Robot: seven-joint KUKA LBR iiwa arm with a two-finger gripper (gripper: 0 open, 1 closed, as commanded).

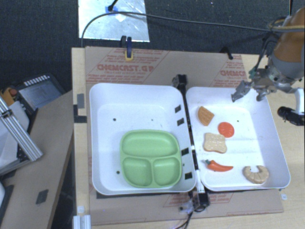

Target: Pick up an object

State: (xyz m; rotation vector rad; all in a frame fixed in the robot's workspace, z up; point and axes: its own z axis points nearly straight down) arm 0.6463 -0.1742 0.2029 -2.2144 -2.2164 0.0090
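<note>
Nearest to the camera, at the front edge of the desk (81,128), a small dark clip with loose wires (198,203) sits just under the seam where the two white bins meet. In the left bin (107,104) lies a green tray with three compartments (150,158), close to the front right corner of this bin. The right bin (271,128) holds five small food pieces. A pale curved pastry (256,174) lies near its front right corner. A red chili pepper (219,166) lies near the front edge, close to the seam. Just behind the pepper is a beige piece like toast (215,143). A red round slice (226,129) is near the middle of the bin, and an orange-brown wedge (205,115) is behind it, toward the back left corner.

Over the back right corner of the right bin is the tool (250,92), at the end of the grey arm (286,70). Its two fingers are spread wide apart, with nothing between them. It is above the bin rim, well apart from all five pieces.

Behind the bins, a brown printed sheet (157,63) covers the desk, with a yellow clamp (127,51) at its back edge.
</note>
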